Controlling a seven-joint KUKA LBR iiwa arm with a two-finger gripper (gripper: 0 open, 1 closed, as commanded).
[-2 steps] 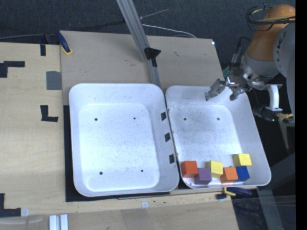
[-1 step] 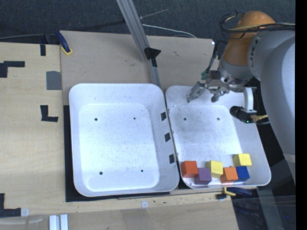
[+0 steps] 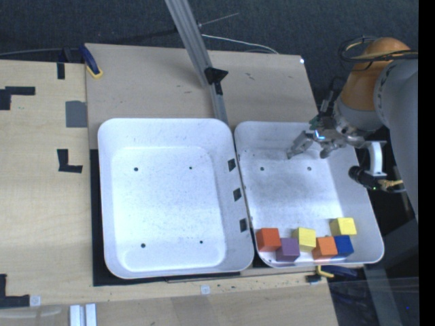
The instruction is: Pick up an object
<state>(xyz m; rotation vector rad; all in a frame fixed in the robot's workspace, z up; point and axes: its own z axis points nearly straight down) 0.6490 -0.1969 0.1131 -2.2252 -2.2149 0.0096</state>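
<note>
Two white bins point(image 3: 170, 131) mid-frame; gripper point(image 3: 311, 145) upper right, fingers spread, grasping nothing; blocks point(image 3: 306, 240) clustered lower right, partly overlapping.

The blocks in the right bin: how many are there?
6, all along the near edge of the right bin: orange block, purple block, yellow block, second orange block, blue block, second yellow block. Others may be hidden behind them.

Honestly there's nothing readable here, no labels, brand names or numbers anywhere. The black tape marks on the bench point(image 3: 41, 182), left of the left bin point(image 3: 115, 202), are just shapes, not letters. The coloured blocks look blank too.
</note>
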